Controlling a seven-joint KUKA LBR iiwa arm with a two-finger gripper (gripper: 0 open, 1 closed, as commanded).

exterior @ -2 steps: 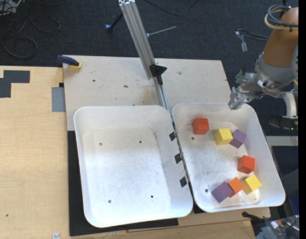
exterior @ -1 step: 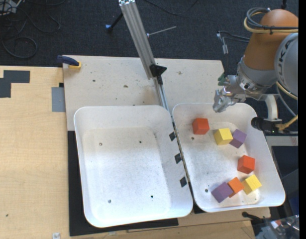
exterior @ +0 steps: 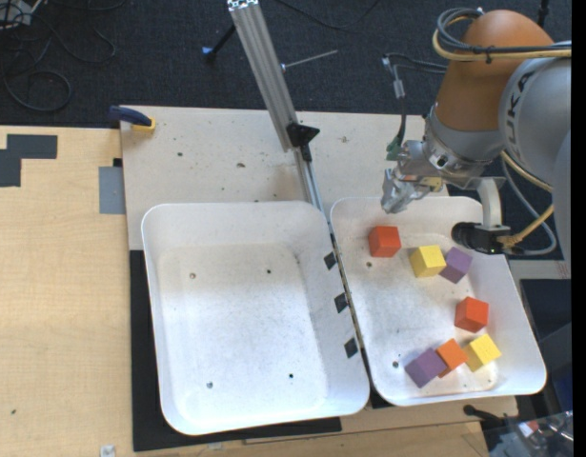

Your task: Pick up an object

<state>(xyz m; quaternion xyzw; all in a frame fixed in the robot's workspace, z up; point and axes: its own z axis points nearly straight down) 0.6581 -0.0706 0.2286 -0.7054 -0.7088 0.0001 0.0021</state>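
Note:
The right bin (exterior: 526, 374) holds several small cubes. A red cube (exterior: 384, 241) lies near its back left, with a yellow cube (exterior: 428, 260) and a purple cube (exterior: 455, 265) touching each other to its right. Another red cube (exterior: 472, 313) sits further forward. At the front, a purple cube (exterior: 426, 366), an orange cube (exterior: 452, 354) and a yellow cube (exterior: 482, 350) cluster together. My gripper (exterior: 398, 198) hangs above the bin's back edge, just behind and above the first red cube, with nothing seen between its fingers.
The left bin (exterior: 169, 255) lies beside the right one, with black clips (exterior: 341, 302) along the shared rim. A slanted aluminium rail (exterior: 273, 84) rises behind the bins. Cables (exterior: 483, 239) hang off the arm over the right bin's back right corner.

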